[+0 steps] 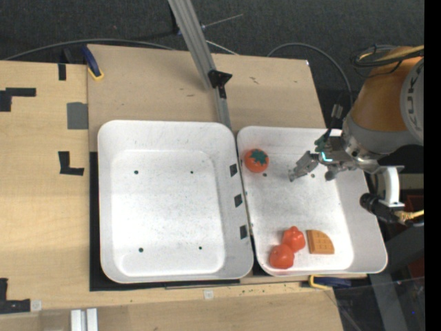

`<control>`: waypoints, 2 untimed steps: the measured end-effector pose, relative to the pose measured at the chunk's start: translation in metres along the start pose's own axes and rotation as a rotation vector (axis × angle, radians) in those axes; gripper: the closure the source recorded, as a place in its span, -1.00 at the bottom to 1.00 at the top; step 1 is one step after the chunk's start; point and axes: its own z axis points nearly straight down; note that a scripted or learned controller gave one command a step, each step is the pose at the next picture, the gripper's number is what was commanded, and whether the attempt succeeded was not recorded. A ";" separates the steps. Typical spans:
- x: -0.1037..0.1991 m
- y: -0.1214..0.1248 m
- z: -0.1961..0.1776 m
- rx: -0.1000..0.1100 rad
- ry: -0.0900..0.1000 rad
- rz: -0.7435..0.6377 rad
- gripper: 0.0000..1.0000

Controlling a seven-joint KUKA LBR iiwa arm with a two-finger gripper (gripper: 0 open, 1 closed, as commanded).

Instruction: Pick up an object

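The wooden bench [158, 88] carries two shallow white bins side by side. The left bin [169, 198] has only dark specks on its floor. A slanted grey metal pole [196, 40] runs down from the top toward the seam between the bins.

In the right bin [310, 198], a small red tomato with a green top [257, 160] sits near the upper left corner, close to the dividing wall. Along the near edge lie three more toys — a red pepper-like piece [294, 238], a round red one [280, 256] touching it just below, and an orange waffle-like wedge [320, 242] just beside them to the right; their exact kind is hard to make out.

The pincer [315, 167] hangs over the upper middle of the right bin, to the right of the tomato and well apart from it. Its two fingers are spread open, with nothing between them. The grey arm with its orange band [386, 109] reaches in from the right.
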 end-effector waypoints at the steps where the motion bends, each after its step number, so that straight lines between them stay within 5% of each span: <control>1: 0.000 0.001 -0.003 -0.005 -0.001 -0.002 -1.00; 2: 0.004 0.008 0.057 0.001 -0.001 -0.001 -1.00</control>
